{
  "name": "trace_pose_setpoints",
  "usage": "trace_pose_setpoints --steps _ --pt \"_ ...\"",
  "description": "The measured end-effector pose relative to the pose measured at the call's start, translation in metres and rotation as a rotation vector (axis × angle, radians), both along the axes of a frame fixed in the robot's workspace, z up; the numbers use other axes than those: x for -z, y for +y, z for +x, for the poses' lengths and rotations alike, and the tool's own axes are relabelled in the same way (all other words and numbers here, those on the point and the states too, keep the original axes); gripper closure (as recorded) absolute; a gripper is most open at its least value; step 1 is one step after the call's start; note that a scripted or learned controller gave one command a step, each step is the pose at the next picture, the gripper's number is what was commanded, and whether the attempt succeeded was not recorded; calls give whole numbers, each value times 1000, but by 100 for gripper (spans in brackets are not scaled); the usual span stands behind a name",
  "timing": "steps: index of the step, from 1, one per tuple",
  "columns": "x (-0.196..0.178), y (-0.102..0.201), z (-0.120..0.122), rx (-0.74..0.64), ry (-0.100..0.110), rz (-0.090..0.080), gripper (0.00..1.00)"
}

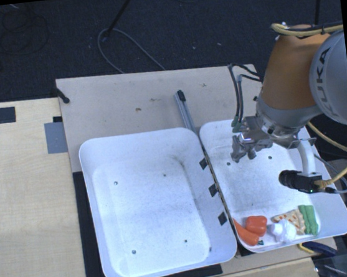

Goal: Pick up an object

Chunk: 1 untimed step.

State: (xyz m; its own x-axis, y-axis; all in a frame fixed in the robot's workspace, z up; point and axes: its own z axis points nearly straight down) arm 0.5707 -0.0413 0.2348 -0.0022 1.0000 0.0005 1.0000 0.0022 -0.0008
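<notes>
Because the end effector (245,148) hangs over the upper, bare part of the right bin (260,180), well apart from every object, a descent from here would likely meet only the bin floor and come up with nothing. Whether its fingers are spread or closed I cannot tell; they are too small and dark against the wrist hardware, and nothing shows between them.

The objects lie bunched along the right bin's near edge, toward the bench's front right corner, so the arm has to travel across the bin to reach them. That crowding is a second risk: a grasp aimed at one piece could nudge its neighbours or catch two at once, and the bin wall beside them leaves little room for a finger.

Counted: two bins, the left bin (144,207) and the right one. In the right bin there is one orange-red piece (253,226), one white lump (280,231), one tan patterned piece (290,219) and one green piece (308,218). They touch or overlap, so the count of four is a judgement.
</notes>
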Motion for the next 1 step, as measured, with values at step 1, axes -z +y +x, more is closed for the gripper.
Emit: trace_pose_setpoints --steps 1 --pt "2 52 -14 -1 1 1 100"
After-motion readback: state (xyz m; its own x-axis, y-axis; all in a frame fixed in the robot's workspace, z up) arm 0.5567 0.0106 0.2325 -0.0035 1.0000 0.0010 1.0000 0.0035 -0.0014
